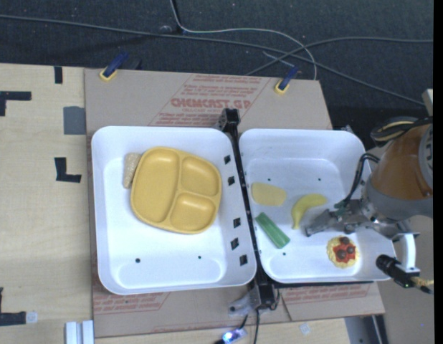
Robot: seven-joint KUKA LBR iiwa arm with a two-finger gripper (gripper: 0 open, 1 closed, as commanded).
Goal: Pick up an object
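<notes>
Holding yellow tray (pixel 175 190), left bin (pixel 110 213)

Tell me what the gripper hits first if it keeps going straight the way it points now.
Probably the banana: the gripper points left across the right bin and the banana lies just ahead, though its height above it is unclear.

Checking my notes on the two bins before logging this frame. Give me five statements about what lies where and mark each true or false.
1. The yellow divided plate lies in the left bin. True.
2. The banana lies in the left bin. False: it lies in the right bin.
3. The green piece lies near the right bin's left wall. True.
4. The small tart with red berries sits on the yellow divided plate. False: it lies on the right bin's floor, near the front.
5. The gripper is in the right bin, beside the banana. True.
</notes>
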